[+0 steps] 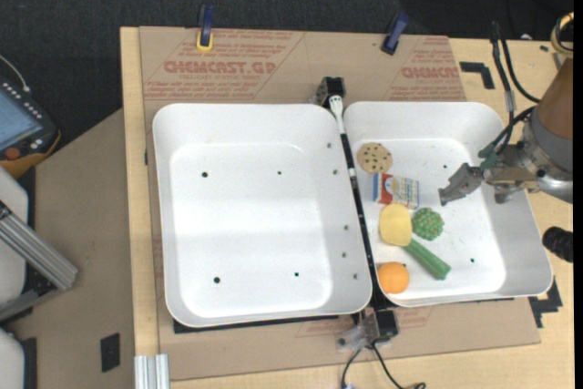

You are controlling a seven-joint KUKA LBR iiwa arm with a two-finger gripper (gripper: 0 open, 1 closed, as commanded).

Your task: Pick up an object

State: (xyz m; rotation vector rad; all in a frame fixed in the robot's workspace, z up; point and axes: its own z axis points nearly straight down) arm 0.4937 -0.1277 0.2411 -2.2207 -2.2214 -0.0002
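Two bins sit side by side: the left bin (246,214), the right bin (474,273). Along the right bin's left side lie a cookie (373,158) uppermost, a carton (397,189) below it, then a lemon (395,225) beside broccoli (426,239), and an orange (393,277) lowest.

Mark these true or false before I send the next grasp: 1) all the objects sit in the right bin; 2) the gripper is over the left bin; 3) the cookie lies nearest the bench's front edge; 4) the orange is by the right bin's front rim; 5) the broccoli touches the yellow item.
1) True: the cookie, carton, yellow item, broccoli and orange all lie in the right bin.
2) False: the gripper hangs over the right bin, not the left bin.
3) False: the cookie is farthest back; the orange is nearest the front.
4) True.
5) True: they lie side by side, appearing to touch.
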